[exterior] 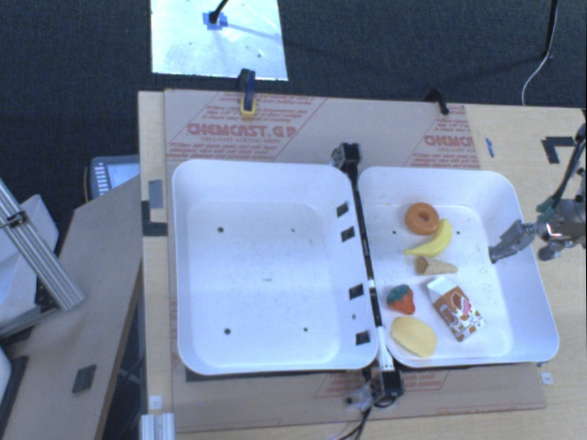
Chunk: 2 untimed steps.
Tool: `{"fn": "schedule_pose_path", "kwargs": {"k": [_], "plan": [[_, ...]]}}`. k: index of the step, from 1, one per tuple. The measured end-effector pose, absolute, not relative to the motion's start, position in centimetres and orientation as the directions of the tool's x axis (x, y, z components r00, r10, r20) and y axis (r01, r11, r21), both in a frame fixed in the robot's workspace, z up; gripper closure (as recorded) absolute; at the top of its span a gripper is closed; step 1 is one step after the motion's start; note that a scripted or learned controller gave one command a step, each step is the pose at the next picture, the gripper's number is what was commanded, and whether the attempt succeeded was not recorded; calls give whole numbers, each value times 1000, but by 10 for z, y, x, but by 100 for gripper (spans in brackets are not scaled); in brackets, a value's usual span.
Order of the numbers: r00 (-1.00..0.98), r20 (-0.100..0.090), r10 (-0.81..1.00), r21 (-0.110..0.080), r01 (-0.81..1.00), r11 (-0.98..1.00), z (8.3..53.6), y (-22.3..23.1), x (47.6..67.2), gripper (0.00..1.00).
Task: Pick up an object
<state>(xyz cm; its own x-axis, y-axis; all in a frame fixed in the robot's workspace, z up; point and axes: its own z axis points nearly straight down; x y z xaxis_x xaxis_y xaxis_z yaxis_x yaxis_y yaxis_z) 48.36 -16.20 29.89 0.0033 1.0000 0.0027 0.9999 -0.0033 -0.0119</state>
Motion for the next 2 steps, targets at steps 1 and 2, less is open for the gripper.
{"fn": "schedule_pose_path", "kwargs": {"k": [1,2], "plan": [[1,3,1000,-12,1000,0,159,-167,484,0],[-12,0,1000,9,1000,12,130,-130,609,0]]}}
